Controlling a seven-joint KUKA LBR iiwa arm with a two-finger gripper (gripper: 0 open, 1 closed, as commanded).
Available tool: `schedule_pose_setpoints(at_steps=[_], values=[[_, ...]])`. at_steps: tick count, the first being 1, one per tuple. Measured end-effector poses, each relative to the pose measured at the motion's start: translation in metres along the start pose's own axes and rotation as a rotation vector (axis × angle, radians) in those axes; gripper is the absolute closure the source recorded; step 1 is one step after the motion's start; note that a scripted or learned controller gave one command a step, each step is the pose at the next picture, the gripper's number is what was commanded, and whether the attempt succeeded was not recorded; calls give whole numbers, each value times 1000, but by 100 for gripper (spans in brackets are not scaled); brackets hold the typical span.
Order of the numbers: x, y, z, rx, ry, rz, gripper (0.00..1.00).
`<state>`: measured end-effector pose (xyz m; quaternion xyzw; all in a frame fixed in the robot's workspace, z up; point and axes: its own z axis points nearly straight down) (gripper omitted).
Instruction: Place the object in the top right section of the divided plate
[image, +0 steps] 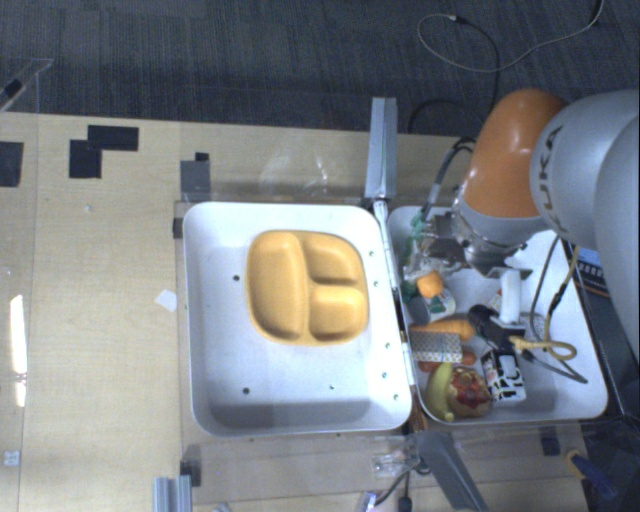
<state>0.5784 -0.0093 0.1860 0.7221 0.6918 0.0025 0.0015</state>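
1. The yellow divided plate (305, 287) sits in the left bin (215, 330); its top right section lies well left of the gripper.
2. The gripper (432, 258) hangs low in the right bin (590, 385), with a small orange piece (430, 285) just below it.
3. A carrot (450, 328), a banana (440, 390) and scissors (535, 348) crowd the right bin.

Bench (100, 300) with two white bins (215, 390)
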Motion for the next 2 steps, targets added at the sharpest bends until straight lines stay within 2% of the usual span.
schedule_pose_setpoints(at_steps=[1, 2], values=[[50, -38, 1, 3, 0, -103, 100], [49, -37, 1, 3, 0, -102, 0]])
